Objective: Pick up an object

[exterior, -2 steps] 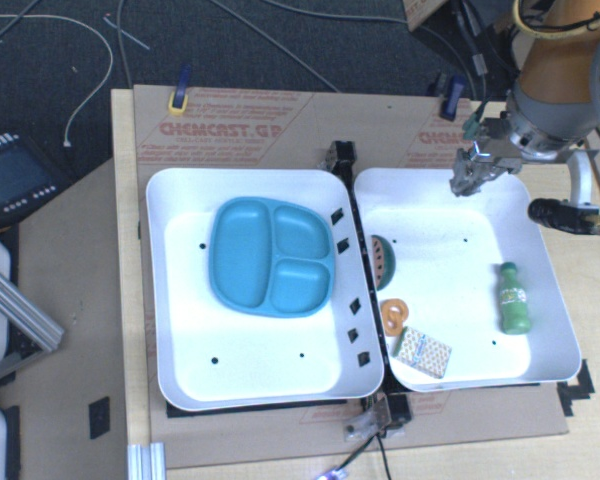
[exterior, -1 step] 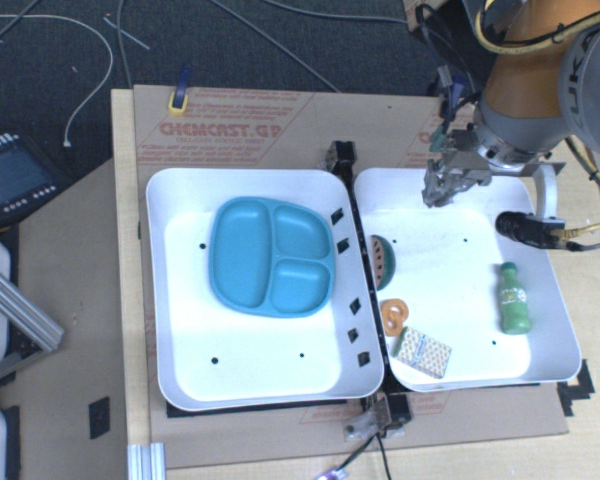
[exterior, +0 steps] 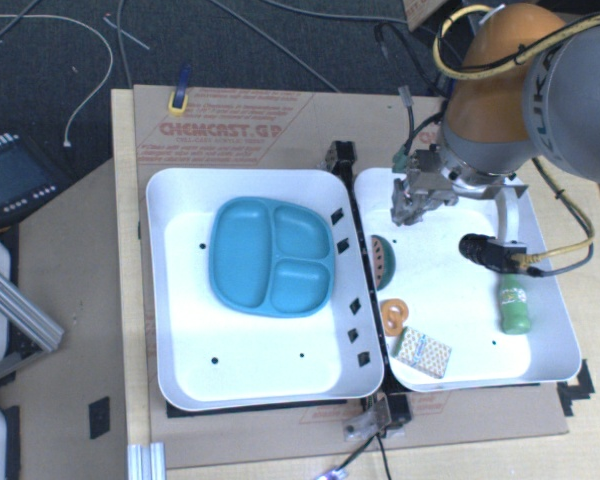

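Note:
My gripper [exterior: 408, 211] hangs over the far left part of the right bin [exterior: 450, 258], pointing down. Its fingers look close together with nothing between them. In that bin lie a green bottle-like object [exterior: 515, 305] at the right, an orange ring-shaped piece [exterior: 394, 315] and a watermelon slice [exterior: 381, 261] along the left wall, and a small patterned packet [exterior: 423, 352] at the near edge. All of these sit apart from the gripper, nearer the camera.
The left bin [exterior: 180, 298] holds a blue divided plate [exterior: 272, 256]. A black divider with clips [exterior: 352, 258] runs between the bins. The arm's grey and orange body [exterior: 520, 78] looms over the right bin's far side, with a black cable fitting [exterior: 492, 251] beside it.

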Available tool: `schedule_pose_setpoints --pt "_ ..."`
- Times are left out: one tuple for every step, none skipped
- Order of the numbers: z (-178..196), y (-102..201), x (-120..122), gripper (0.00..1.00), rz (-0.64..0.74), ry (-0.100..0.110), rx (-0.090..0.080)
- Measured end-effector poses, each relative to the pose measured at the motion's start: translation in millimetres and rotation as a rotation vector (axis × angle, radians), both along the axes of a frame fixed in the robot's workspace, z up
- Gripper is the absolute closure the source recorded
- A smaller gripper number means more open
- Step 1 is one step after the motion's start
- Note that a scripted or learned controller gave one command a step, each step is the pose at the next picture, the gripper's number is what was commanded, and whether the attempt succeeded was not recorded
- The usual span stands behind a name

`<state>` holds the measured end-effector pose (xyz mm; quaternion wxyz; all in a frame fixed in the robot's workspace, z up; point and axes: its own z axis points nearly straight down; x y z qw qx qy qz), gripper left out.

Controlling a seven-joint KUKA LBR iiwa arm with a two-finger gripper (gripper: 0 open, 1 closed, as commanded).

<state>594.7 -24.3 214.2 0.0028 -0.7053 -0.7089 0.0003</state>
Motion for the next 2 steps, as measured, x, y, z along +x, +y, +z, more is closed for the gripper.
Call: schedule_pose_setpoints --pt "-5 48 -24 1.00 -0.001 0.000 -0.001" --pt "-7 99 -43 1.00 0.000 0.000 -0.001"
